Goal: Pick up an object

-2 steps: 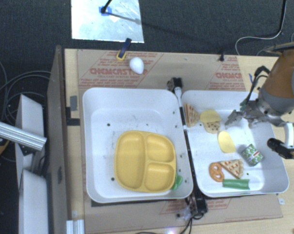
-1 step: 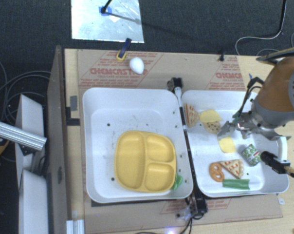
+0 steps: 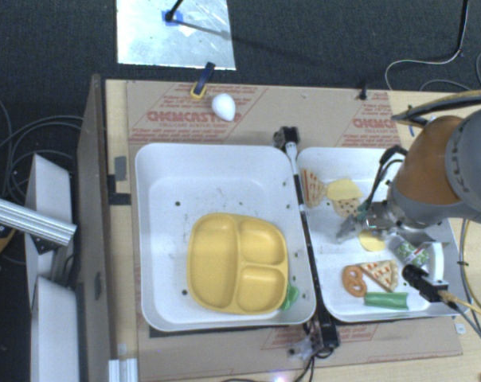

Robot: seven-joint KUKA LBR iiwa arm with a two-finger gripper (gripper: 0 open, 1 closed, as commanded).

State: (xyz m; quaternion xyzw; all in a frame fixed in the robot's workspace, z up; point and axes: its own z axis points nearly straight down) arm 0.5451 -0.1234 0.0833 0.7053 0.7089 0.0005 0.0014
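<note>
Nearest the front edge, right bin (image 3: 330, 309): green bean-like piece (image 3: 386, 299), pretzel (image 3: 353, 280), pizza-slice toy (image 3: 380, 273) in a row, all lying loose. Just behind them a pale yellow disc (image 3: 373, 243), mostly under the tool. Gripper (image 3: 365, 223) is down low in that same bin, right over the disc and next to a yellow cheese wedge (image 3: 344, 193). Can't tell from this angle whether the tool is spread or closed, and nothing reads as clearly grasped. A waffle-like wedge (image 3: 311, 186) sits against the bin's left wall.

Left bin (image 3: 157, 213) holds a yellow divided tray (image 3: 238, 263) with a green scrap (image 3: 291, 297) at its corner. Further back, a white egg (image 3: 223, 106) on the cardboard, outside both bins.

Status, my read: reach is done, tool is at pick height, likely target the disc or the cheese. Grasp unconfirmed; lift not yet done.
</note>
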